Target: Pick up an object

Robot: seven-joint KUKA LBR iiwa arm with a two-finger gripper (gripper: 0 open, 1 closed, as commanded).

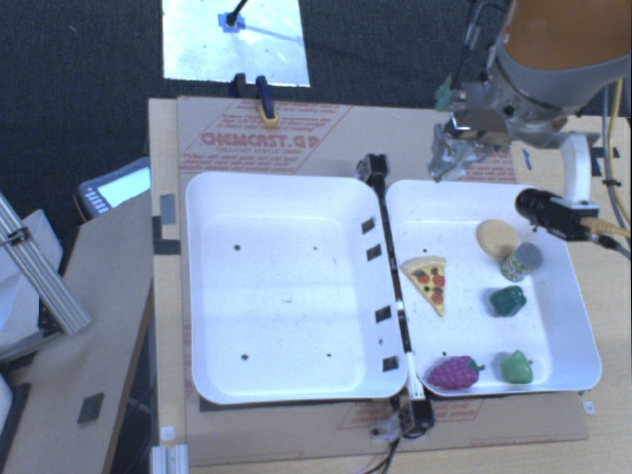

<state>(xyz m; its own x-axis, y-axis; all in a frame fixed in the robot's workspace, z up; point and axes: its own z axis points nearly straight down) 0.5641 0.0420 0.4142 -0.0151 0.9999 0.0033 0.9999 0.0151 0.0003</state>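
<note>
Wedge-shaped pizza slice (428, 282), purple knobbly grapes (454, 371)

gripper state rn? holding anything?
Gripper: cannot be told whether open or closed; it hangs over the back edge of the right bin, with nothing seen in it. Pizza slice lies in the bin.

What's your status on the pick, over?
Gripper above right bin's far rim, nothing between fingers. Pizza slice, grapes, can all loose in bin. Nothing blocking.
</note>
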